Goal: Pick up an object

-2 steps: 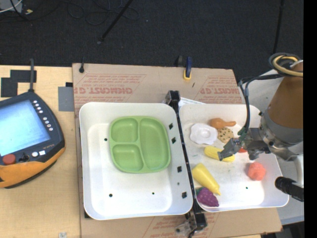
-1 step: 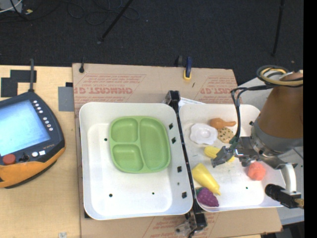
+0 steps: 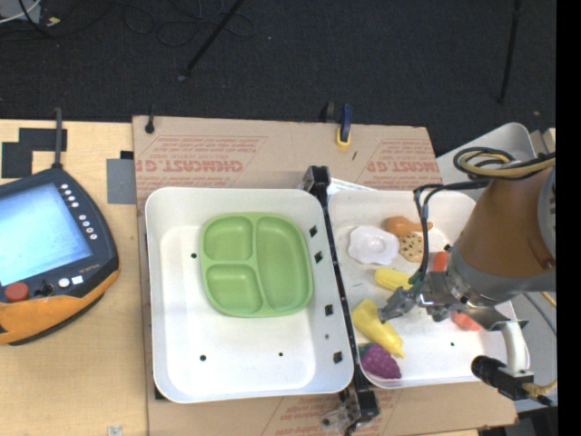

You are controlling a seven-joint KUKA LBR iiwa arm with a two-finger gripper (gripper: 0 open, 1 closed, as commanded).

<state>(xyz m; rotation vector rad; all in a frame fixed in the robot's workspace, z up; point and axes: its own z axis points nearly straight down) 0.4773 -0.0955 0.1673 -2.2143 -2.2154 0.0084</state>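
Yellow toy [image 3: 379,327] just left of claw [image 3: 399,305], below it, claw's grip state cannot be told

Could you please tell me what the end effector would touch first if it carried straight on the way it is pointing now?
Most likely the yellow plastic banana-shaped toy. The end effector points down and leftward in the camera view, and that toy lies just beyond its tip in the right white bin. Height above it is unclear from this slant.
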